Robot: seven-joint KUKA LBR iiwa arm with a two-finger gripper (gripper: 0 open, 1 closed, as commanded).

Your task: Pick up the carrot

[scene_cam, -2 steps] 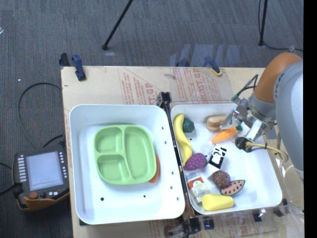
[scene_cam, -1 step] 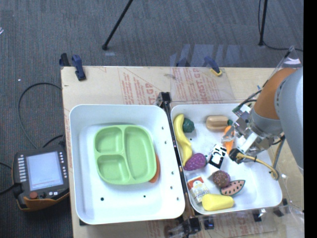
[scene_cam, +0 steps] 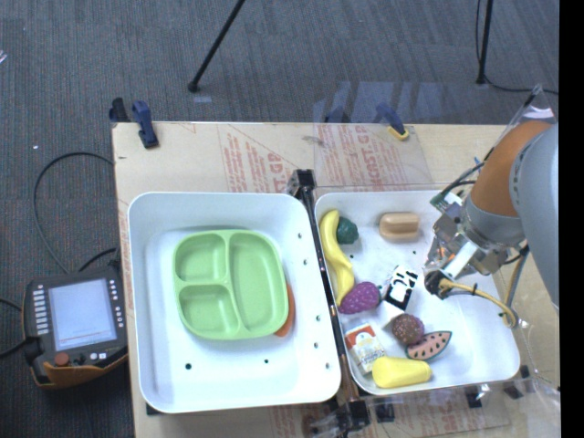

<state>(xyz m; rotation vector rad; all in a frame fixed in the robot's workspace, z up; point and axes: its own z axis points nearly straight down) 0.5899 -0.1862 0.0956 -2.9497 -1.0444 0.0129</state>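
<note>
Claw (scene_cam: 447, 261): over the right bin (scene_cam: 507, 354), toward its right side, above bare bin floor. Whether it is open or closed cannot be told from this angle. Nothing is seen held in it.

Carrot (scene_cam: 288, 313): in the left bin (scene_cam: 146, 245). Only an orange sliver shows at the right edge of the green divided plate (scene_cam: 228, 286). The rest appears to lie under the plate rim, though the view is too coarse to be sure. The sliver sits between the plate and that bin's right wall, near both.

Outward, across the wall between the bins: banana (scene_cam: 334, 254) and a purple piece (scene_cam: 360, 297) lie closest. Then come a small dark green piece (scene_cam: 348, 231), a tan loaf (scene_cam: 399, 225), a small carton (scene_cam: 365, 345), a brown ball (scene_cam: 407, 328), a watermelon slice (scene_cam: 429, 344) and a yellow pear-like piece (scene_cam: 400, 371).

Progress, as judged: no step on the carrot is done. The claw is in the wrong bin, well apart from the carrot, with the toy food between them.

Left to do: cross to the left bin, come down at the plate's right edge, close on the exposed orange part, lift. The overlapping plate leaves little to grip and may shift or come up with it.
</note>
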